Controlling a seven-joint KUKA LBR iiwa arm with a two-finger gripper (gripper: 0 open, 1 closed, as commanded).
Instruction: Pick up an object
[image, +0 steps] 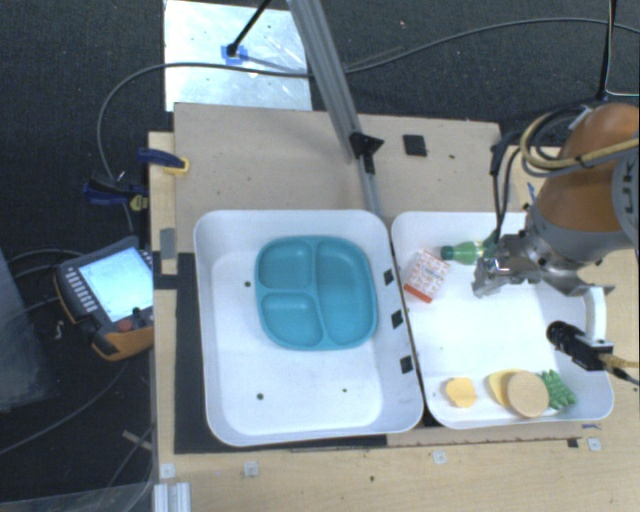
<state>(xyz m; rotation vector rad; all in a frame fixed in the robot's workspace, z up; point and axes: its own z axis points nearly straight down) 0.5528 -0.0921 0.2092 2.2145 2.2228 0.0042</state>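
Arm: we see the grey KUKA with its orange band reaching in from three o'clock, bent over the right bin (430, 330).

Gripper: the gripper (487, 280) sits at the upper middle of the right bin, low over the white floor, pointing toward nine o'clock.

Jaws: we cannot tell how they stand; the metal tip is too small and blurred for us to judge.

Green bottle: a small green bottle (460, 253) lies on its side just at eleven o'clock of the gripper tip, very near it; whether they touch, we cannot tell.

Red and white packet: a packet (423, 275) rests near the bin's left wall, at nine o'clock from the gripper, apart from it.

Lower right cluster: a small yellow piece (460, 392), a round tan disc (523, 392) and a green leafy bit (558, 390) sit in a row along the six o'clock edge of the right bin, well apart from the gripper.

Left bin: we have the left bin (230, 400) carrying a blue divided plate (316, 292) with three compartments, toward its twelve o'clock side.

Off the bench: a handheld pendant (105, 295) with a lit screen lies at nine o'clock on the dark floor.
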